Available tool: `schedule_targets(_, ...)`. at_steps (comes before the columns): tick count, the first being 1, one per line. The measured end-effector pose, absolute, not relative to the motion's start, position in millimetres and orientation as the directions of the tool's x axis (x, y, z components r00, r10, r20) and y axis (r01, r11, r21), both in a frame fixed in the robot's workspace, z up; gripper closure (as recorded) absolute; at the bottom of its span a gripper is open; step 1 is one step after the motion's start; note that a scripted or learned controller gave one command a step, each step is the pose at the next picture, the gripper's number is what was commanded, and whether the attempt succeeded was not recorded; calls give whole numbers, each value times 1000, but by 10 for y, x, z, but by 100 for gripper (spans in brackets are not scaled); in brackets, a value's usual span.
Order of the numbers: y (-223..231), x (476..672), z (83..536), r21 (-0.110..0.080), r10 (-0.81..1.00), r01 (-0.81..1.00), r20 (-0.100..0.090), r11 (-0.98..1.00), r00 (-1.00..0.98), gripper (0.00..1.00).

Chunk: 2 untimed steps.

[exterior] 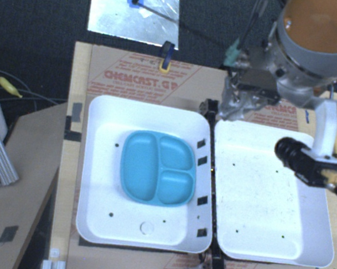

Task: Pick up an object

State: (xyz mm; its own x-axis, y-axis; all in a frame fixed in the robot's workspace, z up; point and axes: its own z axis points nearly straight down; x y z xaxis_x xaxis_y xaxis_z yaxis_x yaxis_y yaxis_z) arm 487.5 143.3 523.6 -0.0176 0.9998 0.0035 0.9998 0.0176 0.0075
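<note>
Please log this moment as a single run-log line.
tool: above bins' far edge, holding nothing seen | blue divided plate: in left bin | pick: not done

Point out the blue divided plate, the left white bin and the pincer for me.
blue divided plate (157, 168): camera view, its centre ridge.
left white bin (95, 214): camera view, bare floor near its front corner.
pincer (233, 109): camera view, at its tips.

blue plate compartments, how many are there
3. On the blue divided plate in the left bin: one large section on the left side, two smaller ones stacked on the right side.
</note>
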Motion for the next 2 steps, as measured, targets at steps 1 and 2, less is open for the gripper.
schedule_targets(1, 2387, 4850, 4992, -2, 1000, 1000, 2, 11, -11, 100)
schedule_targets(2, 1917, 5996, 4132, -6, 1000, 1000, -5, -6, 6, 100)
